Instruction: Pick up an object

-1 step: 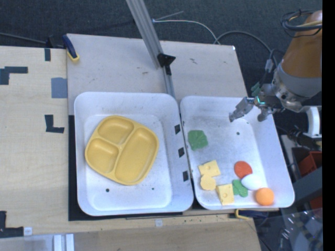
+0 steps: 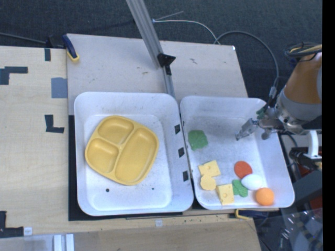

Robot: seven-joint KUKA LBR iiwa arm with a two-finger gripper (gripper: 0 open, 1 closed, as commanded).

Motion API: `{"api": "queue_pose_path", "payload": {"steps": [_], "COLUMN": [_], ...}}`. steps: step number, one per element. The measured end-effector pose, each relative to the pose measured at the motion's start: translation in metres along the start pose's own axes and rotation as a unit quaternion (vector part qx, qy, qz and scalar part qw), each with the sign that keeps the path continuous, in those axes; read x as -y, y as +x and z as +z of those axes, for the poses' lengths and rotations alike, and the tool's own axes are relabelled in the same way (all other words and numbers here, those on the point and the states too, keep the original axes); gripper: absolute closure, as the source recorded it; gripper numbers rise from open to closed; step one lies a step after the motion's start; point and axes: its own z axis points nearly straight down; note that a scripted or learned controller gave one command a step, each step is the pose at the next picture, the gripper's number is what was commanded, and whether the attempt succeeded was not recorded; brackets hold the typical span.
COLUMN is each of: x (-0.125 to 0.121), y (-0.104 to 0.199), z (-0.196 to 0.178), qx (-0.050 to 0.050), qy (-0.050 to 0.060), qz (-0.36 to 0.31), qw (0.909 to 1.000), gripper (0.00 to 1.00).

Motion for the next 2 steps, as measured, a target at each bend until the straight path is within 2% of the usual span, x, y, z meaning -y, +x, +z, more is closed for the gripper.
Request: {"api": "queue_pose_path", "payload": {"steps": [1, 2], "x": [0.036, 0.007], "y": [0.101, 0.042], "z": [-0.008, 0.073], "qx": [-0.002, 0.001], "qy": [-0.002, -0.005], "qz": [-0.005, -0.001], "qw": [1.0, 1.0], "gripper": [0.0, 0.0]}}
